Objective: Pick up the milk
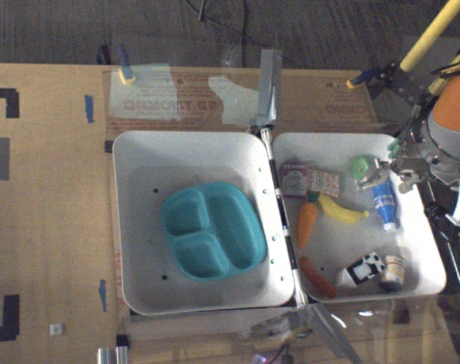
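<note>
Bench (48, 226): plain tan board taking up most of the frame, with black tape marks seen along the left edge.
Left bin (131, 165): white, shallow, set in the middle of the frame.
Right bin (430, 268): same kind, butted right up against the left one, on the right side of the frame.
Tray (213, 230): teal, three compartments, laid flat in the left bin, a bit skewed.
Arm (451, 116): grey with the orange band, seen coming in at the right edge, upper half.
Gripper (392, 169): parked over the upper right part of the right bin, just above the blue bottle – whether the fingers are apart or closed can't be told from here.
Blue bottle (384, 205): lying just under the gripper, white cap toward the bottom.
Banana (342, 210): found mid-bin, left of the bottle.
Carrot (307, 223): lying beside the banana, close to the bin's left wall.
Milk (365, 268): small black-and-white cow-spotted carton – lying in the lower part of the right bin, well apart from the gripper.
Small cup (394, 268): sat just right of the milk.
</note>
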